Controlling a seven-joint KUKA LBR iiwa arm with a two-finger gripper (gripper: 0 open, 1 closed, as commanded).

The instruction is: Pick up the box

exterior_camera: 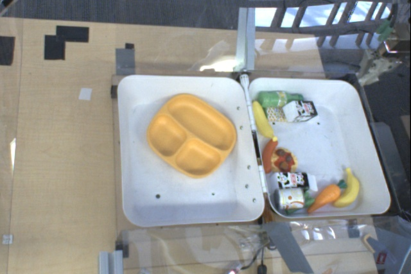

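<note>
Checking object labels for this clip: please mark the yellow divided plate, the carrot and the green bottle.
yellow divided plate (191,135): camera view, centre ridge where compartments meet.
carrot (325,196): camera view, middle of orange body.
green bottle (277,99): camera view, middle of its side.

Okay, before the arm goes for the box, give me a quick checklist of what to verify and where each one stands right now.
1. Box located: small white carton lies in the right bin, upper left part. Ok.
2. Box free on top: nothing lies over it. Ok.
3. Room beside it: green bottle and banana crowd its left. Not ok.
4. Only one candidate: a second black-and-white carton sits lower down. Not ok.
5. Gripper over the box: far off, at the upper right. Not ok.
6. Fingers ready: cannot tell.
</note>
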